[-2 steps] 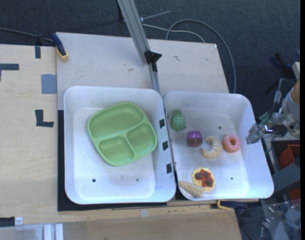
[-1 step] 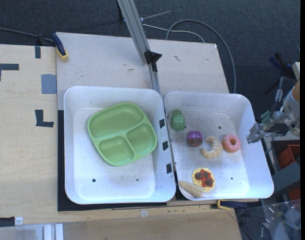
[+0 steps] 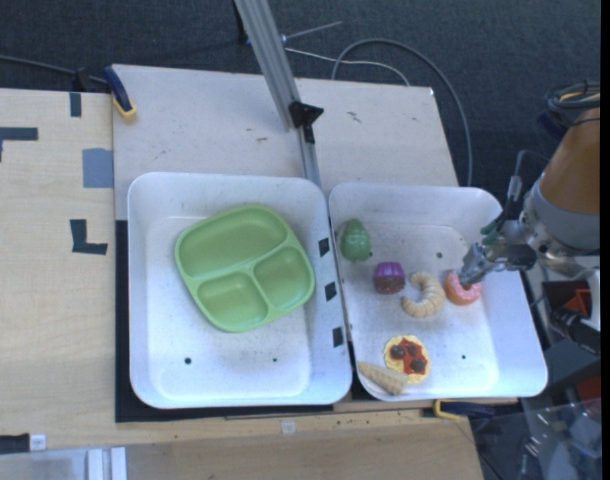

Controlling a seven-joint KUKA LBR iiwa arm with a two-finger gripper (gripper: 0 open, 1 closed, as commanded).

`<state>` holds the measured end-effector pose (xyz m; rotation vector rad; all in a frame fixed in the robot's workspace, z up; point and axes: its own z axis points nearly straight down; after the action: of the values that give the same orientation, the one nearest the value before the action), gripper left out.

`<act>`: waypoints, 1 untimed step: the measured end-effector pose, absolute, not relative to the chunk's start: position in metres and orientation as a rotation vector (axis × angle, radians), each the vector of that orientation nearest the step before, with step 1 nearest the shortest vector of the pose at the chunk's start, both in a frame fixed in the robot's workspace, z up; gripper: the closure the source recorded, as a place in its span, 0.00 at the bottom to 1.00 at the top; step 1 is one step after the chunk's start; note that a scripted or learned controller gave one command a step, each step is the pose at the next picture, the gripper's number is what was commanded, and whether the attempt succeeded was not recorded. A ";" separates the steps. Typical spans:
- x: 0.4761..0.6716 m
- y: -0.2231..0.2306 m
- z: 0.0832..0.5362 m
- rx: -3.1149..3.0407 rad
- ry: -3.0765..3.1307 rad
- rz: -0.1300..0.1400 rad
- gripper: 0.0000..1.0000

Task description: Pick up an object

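My gripper (image 3: 473, 271) reaches in from the right and hangs low over the right bin (image 3: 505, 368), its tip right at the upper edge of a pink donut (image 3: 463, 291). Nothing shows as lifted. A tan croissant (image 3: 422, 296) lies just left of the donut, with a purple toy (image 3: 389, 276) beyond it. A green vegetable toy (image 3: 355, 240) sits near the bin's left wall. A small round tart with red topping (image 3: 406, 355) and a beige bread piece (image 3: 381, 377) lie near the front edge.
The left bin (image 3: 155, 348) holds a green divided plate (image 3: 245, 266). A grey metal bar (image 3: 270, 48) slants down from the top to the seam between the bins. Cables (image 3: 425, 63) run behind the right bin.
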<state>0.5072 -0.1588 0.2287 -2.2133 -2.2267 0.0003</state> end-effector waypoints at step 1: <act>0.525 -0.105 0.234 -2.211 -2.229 -0.001 1.00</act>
<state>0.5249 -0.1045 0.2341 -2.2108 -2.2291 -0.0009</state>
